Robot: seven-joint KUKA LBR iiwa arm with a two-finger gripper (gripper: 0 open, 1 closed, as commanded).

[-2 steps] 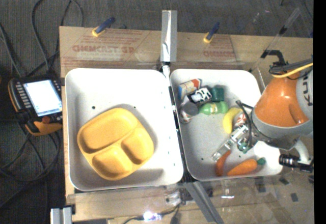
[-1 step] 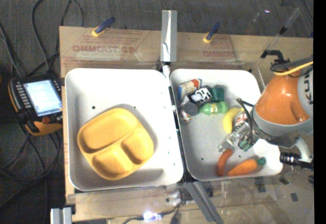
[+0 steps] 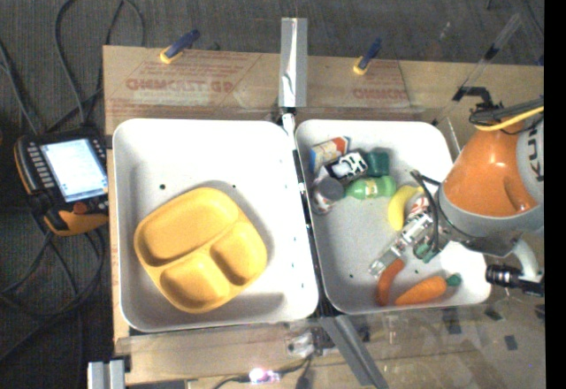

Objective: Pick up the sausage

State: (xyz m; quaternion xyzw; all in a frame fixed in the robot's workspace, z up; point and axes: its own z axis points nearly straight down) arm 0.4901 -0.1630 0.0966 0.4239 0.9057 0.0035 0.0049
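The sausage (image 3: 387, 282) is a short reddish-brown piece lying near the front of the right bin (image 3: 349, 286), tilted with its upper end to the right. My gripper (image 3: 383, 266) reaches down and to the left from the orange-banded wrist (image 3: 491, 179). Its tip sits just above the sausage's upper end, touching it or nearly so. Nothing is visibly lifted.
An orange carrot (image 3: 421, 291) with a green tip lies just right of the sausage. A yellow fruit (image 3: 401, 204), a green bottle (image 3: 370, 190), a teal cup (image 3: 379, 162), a can (image 3: 328, 150) and a grey piece (image 3: 329, 191) crowd the bin's back. The left bin holds a yellow divided plate (image 3: 202, 247).
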